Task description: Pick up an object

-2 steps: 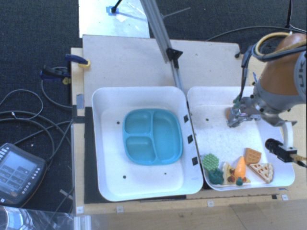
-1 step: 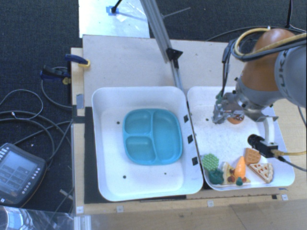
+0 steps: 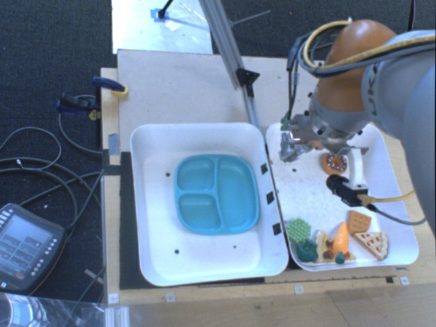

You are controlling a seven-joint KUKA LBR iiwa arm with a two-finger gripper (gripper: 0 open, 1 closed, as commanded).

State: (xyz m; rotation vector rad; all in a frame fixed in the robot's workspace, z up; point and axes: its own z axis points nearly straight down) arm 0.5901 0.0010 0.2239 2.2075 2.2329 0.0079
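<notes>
Dark carpet lies all round the bench [image 3: 184, 87], with loose cables and a handheld pendant [image 3: 24, 244] on the floor to the left and a blue clamp [image 3: 109, 86] gripping the bench's left edge. From the one overhead camera, two white bins sit side by side. The left bin [image 3: 153, 251] holds a teal divided plate [image 3: 216, 193], lying flat near its middle. The right bin [image 3: 303, 189] carries the small things: a ring-shaped donut [image 3: 335, 162] near its upper middle, and, clustered along the near edge, a green knobbly piece [image 3: 298, 229], a darker green piece [image 3: 306, 251], an orange carrot-like piece [image 3: 341, 237], a waffle square [image 3: 358, 221] and a pizza-like wedge [image 3: 373, 242]. The arm [image 3: 402, 94] reaches in from the right, its orange band bulking over the far end of the right bin. The gripper [image 3: 291, 144] hangs low at that bin's upper left corner, close to the dividing wall, with the donut just beside it to the right and the cluster well apart toward the near edge. How its fingers stand I cannot tell; they are too small and blurred against the white. Nothing looks lifted: every piece seems to rest on the bin floor. My reading is that the pick is hardly begun, with choosing, closing and lifting all left.
</notes>
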